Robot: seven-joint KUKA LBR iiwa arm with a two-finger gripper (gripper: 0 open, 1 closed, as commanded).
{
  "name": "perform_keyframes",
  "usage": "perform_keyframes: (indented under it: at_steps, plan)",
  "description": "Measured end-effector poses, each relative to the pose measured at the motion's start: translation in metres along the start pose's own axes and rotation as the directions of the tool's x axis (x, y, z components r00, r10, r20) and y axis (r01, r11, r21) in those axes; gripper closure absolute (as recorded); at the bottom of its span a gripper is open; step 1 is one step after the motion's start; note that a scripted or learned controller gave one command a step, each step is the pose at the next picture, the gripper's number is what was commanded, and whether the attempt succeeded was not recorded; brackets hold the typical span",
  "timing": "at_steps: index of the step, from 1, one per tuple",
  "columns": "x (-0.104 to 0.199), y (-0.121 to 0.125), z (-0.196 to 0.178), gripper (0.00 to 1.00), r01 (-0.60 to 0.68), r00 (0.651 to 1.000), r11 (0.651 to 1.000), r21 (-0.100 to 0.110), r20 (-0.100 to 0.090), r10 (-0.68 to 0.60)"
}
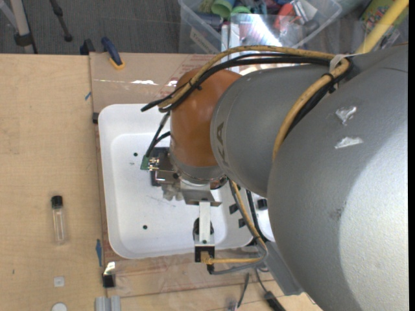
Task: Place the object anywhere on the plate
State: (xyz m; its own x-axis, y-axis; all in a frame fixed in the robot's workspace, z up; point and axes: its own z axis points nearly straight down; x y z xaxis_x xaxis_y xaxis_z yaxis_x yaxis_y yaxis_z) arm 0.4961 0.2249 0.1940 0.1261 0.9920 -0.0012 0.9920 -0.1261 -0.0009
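Over the white bin [123, 173], grey arm [311, 154] with orange band, end effector state impossible to tell, small vial [58, 219] on bench.

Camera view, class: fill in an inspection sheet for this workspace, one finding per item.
Surface: wooden bench bearing a shallow white bin.
Job's things: plate and object, nothing seen.
Clutter: small clear vial with black cap on the bench, left of the bin.
Hand: hidden beneath the orange band over the bin; state cannot be told.
Cables: yellow and black cables run along the grey arm.
Surroundings: clear tub of mixed coloured items behind the bench.
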Motion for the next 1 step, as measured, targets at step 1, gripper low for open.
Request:
perform_keyframes:
  at_steps: [1]
  plan:
    - [-0.0009, -0.0139, 0.103, 1.0, -0.374, 0.927, 0.927, -0.005, -0.011, 0.374]
